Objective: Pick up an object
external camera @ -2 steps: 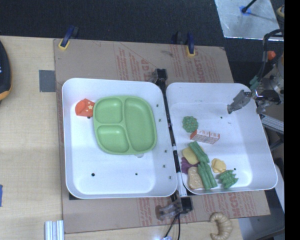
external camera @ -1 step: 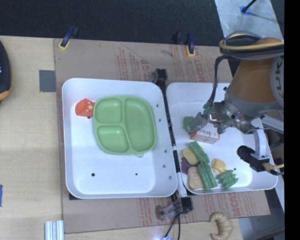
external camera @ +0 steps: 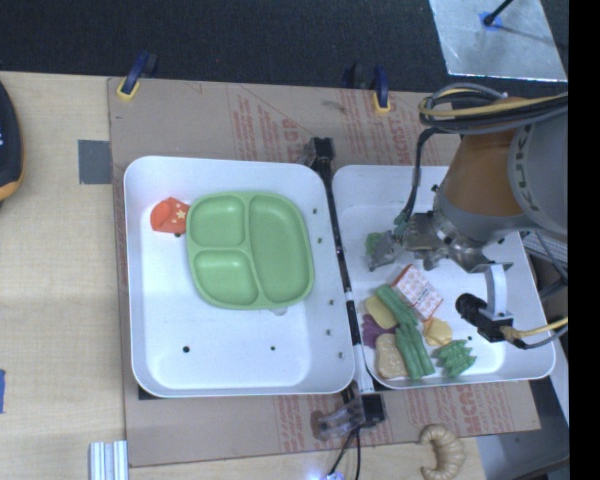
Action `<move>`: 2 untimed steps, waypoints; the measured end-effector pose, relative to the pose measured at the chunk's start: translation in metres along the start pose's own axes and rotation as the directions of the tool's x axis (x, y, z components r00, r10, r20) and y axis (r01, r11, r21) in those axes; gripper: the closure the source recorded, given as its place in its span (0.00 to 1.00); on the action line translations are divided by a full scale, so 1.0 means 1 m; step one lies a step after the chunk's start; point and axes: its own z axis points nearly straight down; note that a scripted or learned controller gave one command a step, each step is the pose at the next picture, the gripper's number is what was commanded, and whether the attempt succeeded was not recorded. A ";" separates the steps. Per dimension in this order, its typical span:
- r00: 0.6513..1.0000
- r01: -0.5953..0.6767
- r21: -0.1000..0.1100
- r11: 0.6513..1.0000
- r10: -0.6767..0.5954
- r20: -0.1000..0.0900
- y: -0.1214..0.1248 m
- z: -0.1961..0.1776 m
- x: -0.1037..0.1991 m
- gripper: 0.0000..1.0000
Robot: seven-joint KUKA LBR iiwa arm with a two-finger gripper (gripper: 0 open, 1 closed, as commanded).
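Note:
The grey arm with its orange band (external camera: 485, 173) reaches in from the right over the right bin (external camera: 372, 193). Its gripper (external camera: 382, 248) hangs low near the bin's left-centre, just above the toy pile. Below it lie a red-and-white checkered packet (external camera: 417, 290), a long green bean-like piece (external camera: 407, 330), a purple piece (external camera: 378, 311), a yellow piece (external camera: 437, 331), a tan piece (external camera: 388, 356) and a green leafy piece (external camera: 457, 356). Something greyish-green shows at the gripper's tip, and I cannot make out what it is.
The left bin (external camera: 180, 363) holds a green divided plate (external camera: 250, 248) and a small red toy with a yellow star (external camera: 168, 215) at its upper left. A black divider strip (external camera: 336, 238) runs between the bins. A tan curled object (external camera: 443, 450) lies on the bench below the right bin.

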 end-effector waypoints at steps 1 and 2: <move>1.000 0.002 -0.003 1.000 -0.002 -0.002 0.056 0.021 -0.006 0.00; 1.000 0.003 -0.007 1.000 -0.003 -0.003 0.066 -0.085 0.027 0.00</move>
